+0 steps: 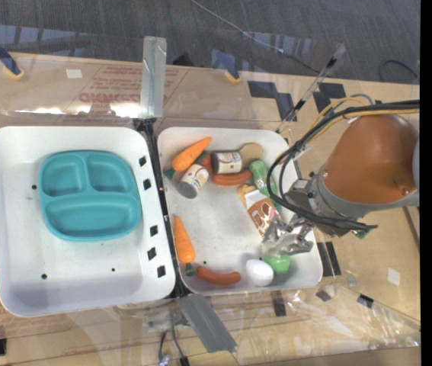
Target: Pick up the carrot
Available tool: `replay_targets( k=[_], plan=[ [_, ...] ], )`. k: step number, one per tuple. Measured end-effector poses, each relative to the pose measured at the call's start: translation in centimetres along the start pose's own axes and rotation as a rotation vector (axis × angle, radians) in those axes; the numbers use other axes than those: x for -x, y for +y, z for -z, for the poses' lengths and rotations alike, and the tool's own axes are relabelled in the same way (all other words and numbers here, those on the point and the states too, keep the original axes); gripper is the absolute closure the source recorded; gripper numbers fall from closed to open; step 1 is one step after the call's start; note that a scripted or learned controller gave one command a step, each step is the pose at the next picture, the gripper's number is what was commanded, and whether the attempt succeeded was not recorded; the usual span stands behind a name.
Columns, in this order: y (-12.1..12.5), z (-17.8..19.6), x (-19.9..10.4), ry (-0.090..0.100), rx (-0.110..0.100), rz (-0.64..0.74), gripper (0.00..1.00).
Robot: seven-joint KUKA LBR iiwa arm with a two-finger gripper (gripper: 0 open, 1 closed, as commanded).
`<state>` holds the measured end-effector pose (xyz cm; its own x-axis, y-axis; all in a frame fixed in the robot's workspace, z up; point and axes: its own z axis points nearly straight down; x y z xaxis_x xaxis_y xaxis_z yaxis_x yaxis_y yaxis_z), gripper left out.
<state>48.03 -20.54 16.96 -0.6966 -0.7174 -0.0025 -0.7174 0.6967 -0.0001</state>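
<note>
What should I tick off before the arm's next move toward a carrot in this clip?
1. Target present: ok; one carrot at the right bin's top left, a second carrot along its left wall.
2. Which carrot is meant: cannot tell.
3. Tool over a carrot: not ok; it sits at the lower right, above a green item and white egg.
4. Top carrot free of neighbours: not ok; a can lies against it.
5. Tool carrying nothing: cannot tell.

camera view: overhead, slanted; both bins [17, 280]; arm [368, 162] enters right
</note>
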Motion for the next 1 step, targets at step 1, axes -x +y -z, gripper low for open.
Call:
replay_targets(
  k=[1],
  plan=[
    [-4.72,15.37,4.06,-0.002,-0.012,0.117,1.00]
  ],
)
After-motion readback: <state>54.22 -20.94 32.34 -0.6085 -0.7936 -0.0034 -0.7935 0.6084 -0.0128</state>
